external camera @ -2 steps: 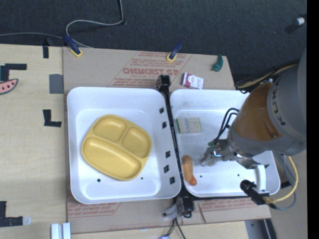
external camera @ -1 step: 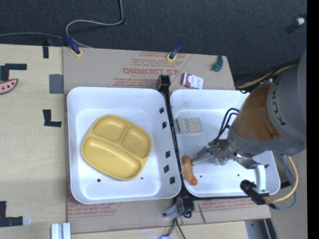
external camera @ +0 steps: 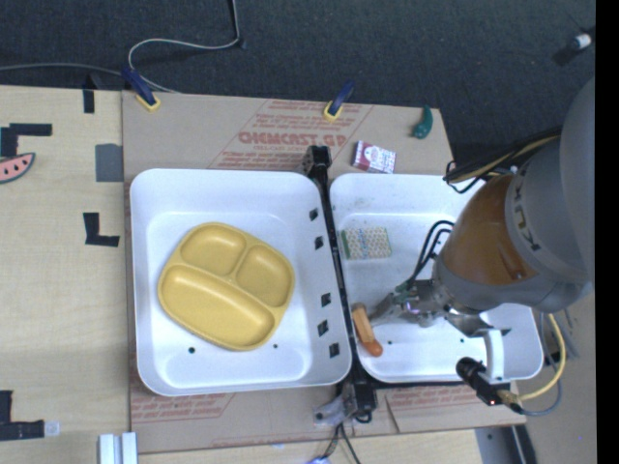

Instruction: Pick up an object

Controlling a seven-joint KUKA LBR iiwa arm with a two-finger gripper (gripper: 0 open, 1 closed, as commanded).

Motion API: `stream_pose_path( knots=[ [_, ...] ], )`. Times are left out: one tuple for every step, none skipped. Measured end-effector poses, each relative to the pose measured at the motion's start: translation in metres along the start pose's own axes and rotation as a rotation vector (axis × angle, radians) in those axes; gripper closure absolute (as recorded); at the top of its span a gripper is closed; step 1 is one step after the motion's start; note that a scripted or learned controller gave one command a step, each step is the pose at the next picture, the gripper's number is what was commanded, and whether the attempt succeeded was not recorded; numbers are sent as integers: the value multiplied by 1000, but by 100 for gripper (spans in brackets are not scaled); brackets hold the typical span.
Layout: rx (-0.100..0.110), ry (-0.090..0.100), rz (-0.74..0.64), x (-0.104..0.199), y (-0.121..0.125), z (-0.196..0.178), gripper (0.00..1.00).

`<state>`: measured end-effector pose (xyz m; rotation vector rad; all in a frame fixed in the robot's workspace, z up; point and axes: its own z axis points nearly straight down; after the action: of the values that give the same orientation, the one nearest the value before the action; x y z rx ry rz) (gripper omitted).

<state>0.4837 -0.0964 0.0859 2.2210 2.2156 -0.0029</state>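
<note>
Bins sit side by side on the desk (external camera: 58, 259): the left bin (external camera: 155, 201) carries a yellow divided tray (external camera: 225, 284), the right bin (external camera: 387, 193) a small green-speckled pad (external camera: 367, 243) and an orange carrot-like piece (external camera: 365, 331) by the divider. Low in the right bin, the claw (external camera: 392, 304) hangs just beside that orange piece, nothing visibly between its tips; whether it is spread or closed cannot be told. The approach appears in hand. Next, centring over the piece, then closing.
</note>
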Motion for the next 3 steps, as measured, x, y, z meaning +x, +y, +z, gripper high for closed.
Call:
stream_pose_path(
  knots=[
    [-1, 0, -1, 0, 0, -10, 100],
    [-1, 0, 0, 0, 0, -10, 0],
    [1, 1, -1, 1, 0, -19, 100]
  ],
)
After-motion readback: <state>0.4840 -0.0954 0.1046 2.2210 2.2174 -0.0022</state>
